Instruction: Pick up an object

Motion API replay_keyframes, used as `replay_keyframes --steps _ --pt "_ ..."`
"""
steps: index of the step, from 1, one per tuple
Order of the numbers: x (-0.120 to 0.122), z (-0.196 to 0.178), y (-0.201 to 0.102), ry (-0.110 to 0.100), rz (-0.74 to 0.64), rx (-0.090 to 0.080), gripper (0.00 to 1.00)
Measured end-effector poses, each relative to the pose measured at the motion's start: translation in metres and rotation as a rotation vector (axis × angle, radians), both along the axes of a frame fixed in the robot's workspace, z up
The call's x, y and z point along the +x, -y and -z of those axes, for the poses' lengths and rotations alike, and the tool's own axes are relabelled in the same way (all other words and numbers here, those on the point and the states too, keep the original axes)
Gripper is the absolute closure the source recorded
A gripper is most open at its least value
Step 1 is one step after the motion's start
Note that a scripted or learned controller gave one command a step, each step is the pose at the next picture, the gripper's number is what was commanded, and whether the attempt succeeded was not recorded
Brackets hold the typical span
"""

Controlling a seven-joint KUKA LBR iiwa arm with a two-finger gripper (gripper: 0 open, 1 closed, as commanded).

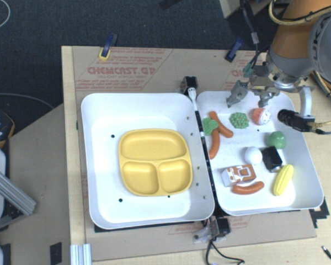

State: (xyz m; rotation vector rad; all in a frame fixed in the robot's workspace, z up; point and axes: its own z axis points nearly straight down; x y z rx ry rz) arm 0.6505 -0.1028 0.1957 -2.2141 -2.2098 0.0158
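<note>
Gripper (251, 97) hangs over far edge of the right shallow white bin (311, 175), fingers (234, 95) spread apart, nothing btwn them. Right by one fingertip: small red-and-white round toy (259, 115); between/just below the tips, a green bumpy broccoli-like piece (239, 120). Further from fingers in same bin: two orange-red sausages w/ green leaf (214, 131), green ball (276, 139), white ball (253, 155), black block (272, 158), yellow corn cob (283, 179), red-and-white toy car (240, 174), another sausage (247, 188). Left white bin (99, 148), well away from fingers, holds a yellow three-compartment plastic plate (154, 162).
</note>
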Motion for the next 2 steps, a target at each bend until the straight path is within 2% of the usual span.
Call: replay_keyframes --steps 1,2 --pt "0.003 -0.009 0.0 0.015 -0.002 -0.002 0.0" --pt "0.005 0.035 -0.005 0.011 -0.003 -0.001 0.0"
